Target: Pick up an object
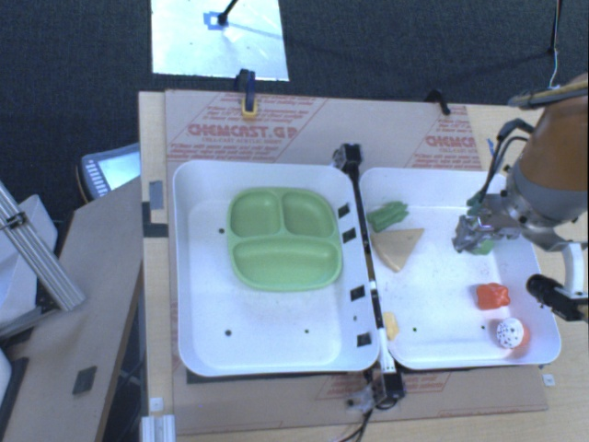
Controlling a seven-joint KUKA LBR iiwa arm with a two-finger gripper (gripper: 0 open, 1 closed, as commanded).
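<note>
Right bin (433, 353) floor bare mid-left, hand (475, 236) by far rim, red block (492, 296) near

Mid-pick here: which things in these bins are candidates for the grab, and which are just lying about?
For the job:
claw, over the right bin
green piece
tan wedge
red piece
spotted ball
small yellow bit

Lying about:
green tray in the left bin
yellow clamp at the bench's far edge
</note>
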